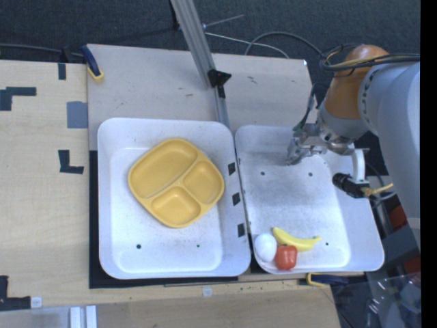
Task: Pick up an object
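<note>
- No text, label, brand, number or sign can be read anywhere.
- The dark patches on the desk [41, 183] at the left are plain shapes, carrying no letters or figures.

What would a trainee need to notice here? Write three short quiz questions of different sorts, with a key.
1. True or false: the yellow divided plate lies in the left bin.
2. Which thing lies at the near edge of the right bin, between the white egg and the banana?
A. a blue cup
B. a red pepper
C. a green sponge
3. Fill in: the hand is over the ____ end of the right bin, apart from the three small things.

Key: 1 true; 2 B, the red pepper; 3 far.
</note>
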Controlling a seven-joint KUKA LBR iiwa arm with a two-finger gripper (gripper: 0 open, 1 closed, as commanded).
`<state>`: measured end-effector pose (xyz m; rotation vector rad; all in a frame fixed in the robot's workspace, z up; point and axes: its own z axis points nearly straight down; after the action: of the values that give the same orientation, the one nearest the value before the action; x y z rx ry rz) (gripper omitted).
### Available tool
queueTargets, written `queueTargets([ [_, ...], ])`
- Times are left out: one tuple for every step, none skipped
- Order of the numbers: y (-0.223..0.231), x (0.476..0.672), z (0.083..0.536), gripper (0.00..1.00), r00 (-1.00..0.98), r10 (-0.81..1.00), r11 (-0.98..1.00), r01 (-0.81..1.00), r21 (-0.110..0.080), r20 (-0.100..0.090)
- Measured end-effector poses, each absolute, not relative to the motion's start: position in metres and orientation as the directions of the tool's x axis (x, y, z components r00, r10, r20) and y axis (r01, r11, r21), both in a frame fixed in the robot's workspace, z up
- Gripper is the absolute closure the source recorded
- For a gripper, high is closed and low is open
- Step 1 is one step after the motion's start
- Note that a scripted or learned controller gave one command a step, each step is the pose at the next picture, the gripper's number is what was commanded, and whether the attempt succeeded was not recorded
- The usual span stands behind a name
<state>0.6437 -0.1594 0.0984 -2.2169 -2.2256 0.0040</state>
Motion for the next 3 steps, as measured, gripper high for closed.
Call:
queueTargets([
  [-0.157, 0.646, 0.141, 1.0, -0.002, 1.0, 0.002, 1.0, 0.003, 0.0],
  [-0.165, 0.648, 0.19, 1.0, -0.002, 1.0, 0.002, 1.0, 0.004, -0.001],
  [-0.164, 0.643, 0.235, 1.0, -0.002, 1.0, 0.002, 1.0, 0.004, -0.001],
])
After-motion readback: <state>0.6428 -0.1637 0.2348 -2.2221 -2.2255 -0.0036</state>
